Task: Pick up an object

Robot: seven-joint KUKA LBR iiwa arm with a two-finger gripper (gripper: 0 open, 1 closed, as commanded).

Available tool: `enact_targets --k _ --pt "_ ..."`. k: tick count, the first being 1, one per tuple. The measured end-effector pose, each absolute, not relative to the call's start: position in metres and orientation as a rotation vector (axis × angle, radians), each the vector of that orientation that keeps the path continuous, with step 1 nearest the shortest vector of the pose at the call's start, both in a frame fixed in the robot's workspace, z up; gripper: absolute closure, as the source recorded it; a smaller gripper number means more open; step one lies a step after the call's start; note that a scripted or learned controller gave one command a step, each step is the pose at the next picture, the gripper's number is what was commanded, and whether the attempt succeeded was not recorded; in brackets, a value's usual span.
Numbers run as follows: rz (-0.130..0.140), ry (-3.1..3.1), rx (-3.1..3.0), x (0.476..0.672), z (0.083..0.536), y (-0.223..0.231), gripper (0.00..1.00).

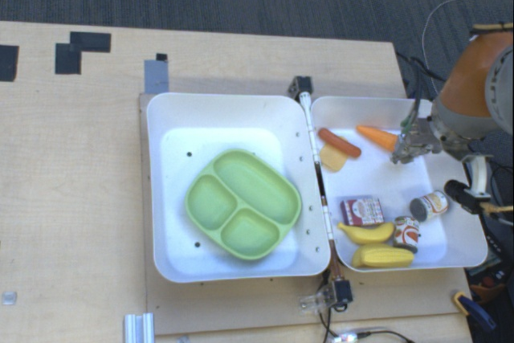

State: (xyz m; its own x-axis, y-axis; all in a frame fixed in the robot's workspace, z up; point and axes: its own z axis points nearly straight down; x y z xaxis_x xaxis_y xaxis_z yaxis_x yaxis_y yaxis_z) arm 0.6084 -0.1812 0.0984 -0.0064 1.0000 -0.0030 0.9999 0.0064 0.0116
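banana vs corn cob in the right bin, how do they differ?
The banana is curved and smooth; the corn cob is straight and blunt-ended. The banana lies nearer the bin's middle, beside the red box; the corn cob lies along the near wall of the right bin. Both are yellow, lie flat and sit close together.

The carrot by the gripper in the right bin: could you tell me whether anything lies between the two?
Nothing visible does. The gripper hangs at the right end of the carrot in the right bin. The hot dog lies on the carrot's far side, away from the gripper.
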Motion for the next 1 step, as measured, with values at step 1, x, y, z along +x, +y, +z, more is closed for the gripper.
enact_targets --k 1 --pt "0.006 2.223 2.209 0.6707 0.1383 -0.2055 1.00"
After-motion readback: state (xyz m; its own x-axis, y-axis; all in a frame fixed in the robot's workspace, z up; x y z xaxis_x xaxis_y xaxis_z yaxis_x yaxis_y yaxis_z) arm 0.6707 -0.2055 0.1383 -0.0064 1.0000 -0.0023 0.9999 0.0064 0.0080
